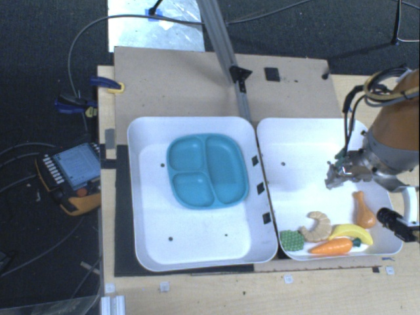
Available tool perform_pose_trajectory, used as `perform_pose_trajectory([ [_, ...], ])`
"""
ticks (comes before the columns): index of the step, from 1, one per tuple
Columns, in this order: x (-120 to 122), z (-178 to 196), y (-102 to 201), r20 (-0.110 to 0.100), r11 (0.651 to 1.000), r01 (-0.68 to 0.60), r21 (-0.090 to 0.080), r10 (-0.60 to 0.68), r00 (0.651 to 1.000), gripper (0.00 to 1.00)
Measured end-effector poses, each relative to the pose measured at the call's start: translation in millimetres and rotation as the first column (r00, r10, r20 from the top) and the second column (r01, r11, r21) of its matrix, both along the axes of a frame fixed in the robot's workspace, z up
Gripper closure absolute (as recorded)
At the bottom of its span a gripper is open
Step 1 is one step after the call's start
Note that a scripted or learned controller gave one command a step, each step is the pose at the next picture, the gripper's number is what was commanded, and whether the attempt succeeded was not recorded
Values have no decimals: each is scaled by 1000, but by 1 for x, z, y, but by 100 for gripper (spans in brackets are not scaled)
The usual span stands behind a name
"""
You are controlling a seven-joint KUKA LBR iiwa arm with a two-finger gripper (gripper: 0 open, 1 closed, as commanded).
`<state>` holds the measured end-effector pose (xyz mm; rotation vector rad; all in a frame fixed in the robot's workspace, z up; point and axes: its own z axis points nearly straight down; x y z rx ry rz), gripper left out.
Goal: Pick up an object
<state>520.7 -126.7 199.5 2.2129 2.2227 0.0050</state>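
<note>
My gripper (336, 176) hung over the right bin (295, 143), holding nothing.
Fingers looked a little open, I think; the toy food pile (328, 236) sat at five o'clock, packed tight, so I could slip.

Two shallow white bins (197, 254) (295, 143), one blue three-compartment plastic plate (207, 170), five toy foods: orange carrot (331, 246), yellow banana (352, 232), tan croissant (317, 225), green broccoli (293, 240), orange drumstick (363, 210)

Plate (208, 170) in left bin (147, 241); toy foods (331, 231) seemingly crowd right bin's (295, 143) near corner.
</note>
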Motion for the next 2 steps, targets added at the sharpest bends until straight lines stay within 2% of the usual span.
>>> perform_pose_trajectory([
  [1, 1, 31, 0, -1, 1000, 0, 0, 0, 1000, 100],
  [2, 18, 20, 52, -3, 1000, -5, 3, 5, 1000, 100],
])
